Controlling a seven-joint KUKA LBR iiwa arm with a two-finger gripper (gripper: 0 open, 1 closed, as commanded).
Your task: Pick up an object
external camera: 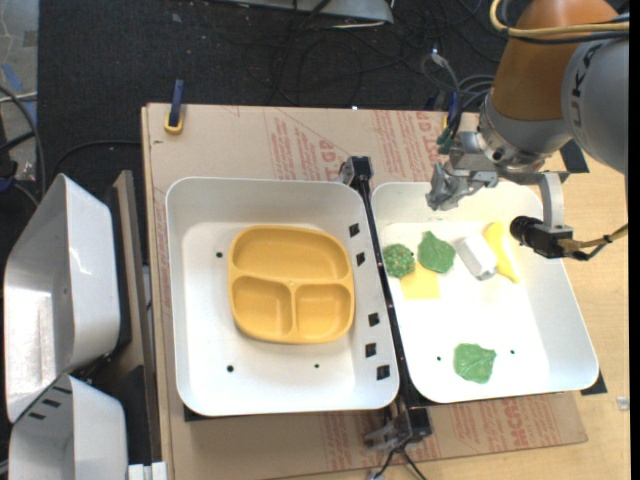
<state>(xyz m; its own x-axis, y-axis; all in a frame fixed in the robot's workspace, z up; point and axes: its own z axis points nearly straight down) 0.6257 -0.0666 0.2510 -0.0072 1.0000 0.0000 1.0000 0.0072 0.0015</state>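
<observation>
The right bin (560, 353) holds several small items: a green round piece (399, 260), a green leafy piece (436, 253), a yellow flat square (421, 285), a white block (476, 257), a yellow banana-like piece (501, 250) and another green leafy piece (474, 361) near the front. My gripper (446, 190) hangs over the back left part of this bin, above and behind the green pieces. Nothing shows between its fingers.
A yellow divided tray (292, 282) lies in the left bin (195, 368). A black divider with clips (375, 278) runs between the bins. The grey and orange arm (550, 58) reaches in from the upper right. White containers (55, 278) stand at the far left.
</observation>
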